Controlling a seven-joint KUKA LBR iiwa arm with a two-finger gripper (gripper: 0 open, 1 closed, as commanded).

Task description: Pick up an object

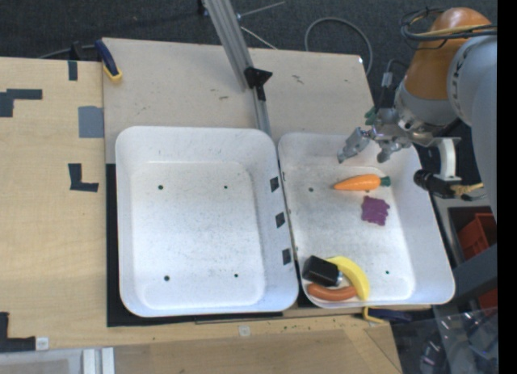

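An orange toy carrot (358,182) lies in the right bin (420,243), near its far end. Just in front of it sits a purple grape-like piece (375,210). At the bin's near edge a black block (321,271), a yellow banana (354,275) and a red sausage-shaped piece (331,292) lie together. My gripper (368,148) hangs over the far end of the right bin, above and slightly behind the carrot, with its two fingers spread apart and nothing between them.
The left bin (129,203) stands beside the right one, with black clips along the shared rim. A slanted metal pole (230,37) rises behind the bins. The grey arm with its orange band (448,49) fills the upper right.
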